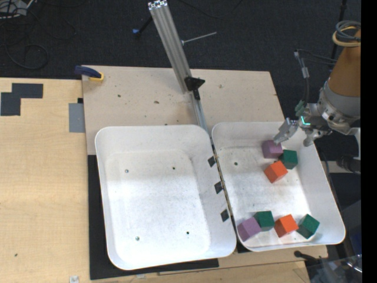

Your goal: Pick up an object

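The right bin point(330, 184) holds several small blocks. Near its far side a purple block point(271, 149), a green block point(289, 158) and an orange block point(275, 171) sit close together. Along its near side lie a purple block point(249, 227), a green block point(265, 219), an orange block point(286, 224) and another green block point(308, 225). My gripper point(298, 132) hangs over the far right corner of this bin, open, its fingers point(285, 131) spread just above and to the right of the far purple block. Nothing is between them.
The left bin point(112, 158) lies beside the right one, with a dividing rim carrying black clips point(217, 187). A slanted aluminium bar point(174, 46) rises behind the bins. Cables trail by the arm at the right.
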{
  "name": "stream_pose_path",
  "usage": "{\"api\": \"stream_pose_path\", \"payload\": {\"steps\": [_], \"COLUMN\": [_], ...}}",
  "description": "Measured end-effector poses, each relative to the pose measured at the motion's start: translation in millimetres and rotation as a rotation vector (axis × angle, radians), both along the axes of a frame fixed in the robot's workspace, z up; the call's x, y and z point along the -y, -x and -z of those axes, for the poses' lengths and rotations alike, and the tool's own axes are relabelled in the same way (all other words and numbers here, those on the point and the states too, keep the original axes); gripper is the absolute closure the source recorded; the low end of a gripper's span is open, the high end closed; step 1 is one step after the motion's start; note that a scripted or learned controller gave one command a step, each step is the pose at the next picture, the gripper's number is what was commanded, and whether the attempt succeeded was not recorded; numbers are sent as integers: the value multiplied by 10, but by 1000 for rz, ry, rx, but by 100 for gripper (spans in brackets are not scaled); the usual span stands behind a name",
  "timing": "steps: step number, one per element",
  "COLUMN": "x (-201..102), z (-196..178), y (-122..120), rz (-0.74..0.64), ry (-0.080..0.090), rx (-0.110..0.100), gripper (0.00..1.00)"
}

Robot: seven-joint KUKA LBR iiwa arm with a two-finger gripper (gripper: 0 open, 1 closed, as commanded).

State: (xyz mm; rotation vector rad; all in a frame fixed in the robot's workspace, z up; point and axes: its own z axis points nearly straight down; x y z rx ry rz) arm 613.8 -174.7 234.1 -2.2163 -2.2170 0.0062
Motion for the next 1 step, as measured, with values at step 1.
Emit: {"api": "stream_pose_path", "payload": {"steps": [1], "x": [-1], "z": [-28], "y": [-9], "rz": [-2], "ry": [1], "rx": [4], "gripper": [0]}}
